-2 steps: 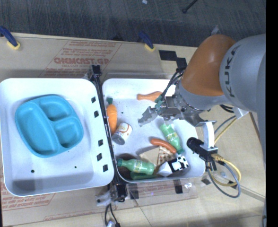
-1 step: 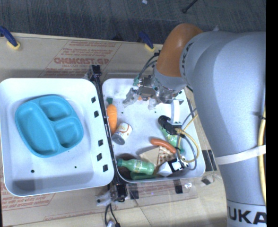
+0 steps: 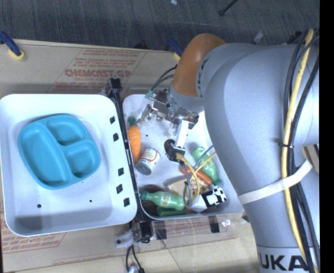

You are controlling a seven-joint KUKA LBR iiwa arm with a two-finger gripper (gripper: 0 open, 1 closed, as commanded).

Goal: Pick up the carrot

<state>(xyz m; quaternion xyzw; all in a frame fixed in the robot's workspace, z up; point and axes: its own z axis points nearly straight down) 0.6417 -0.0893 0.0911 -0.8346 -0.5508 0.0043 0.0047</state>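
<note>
Arm (image 3: 252, 129) enters from the right and covers most of the right bin (image 3: 134, 104), its bulky grey body running from lower right up toward the top centre, orange band (image 3: 192, 67) at the bend above the wrist. Below the band the wrist turns down and left into the bin's upper end, where the pincer (image 3: 158, 114) sits among metal fittings and cabling; too cluttered there to tell whether it is open or closed, and nothing can be made out in it. Carrot (image 3: 134, 140) lies in the right bin against its left wall, long axis roughly up-down in view, green top end toward the pincer; it is just below and left of the pincer, apart from it as far as can be judged. Small white can (image 3: 148, 159) lies just right of the carrot's lower end. Green bottle (image 3: 164, 201) lies on its side along the bin's near edge; a second green item (image 3: 204, 159) and some orange-yellow pieces (image 3: 194, 175) sit further right, partly under the arm. Black-and-white checkered object (image 3: 215, 197) at the lower right of the bin. Left bin (image 3: 19, 209) holds a blue divided tray (image 3: 59, 149). Both bins rest on a cardboard-covered surface (image 3: 93, 67) with red print.
</note>
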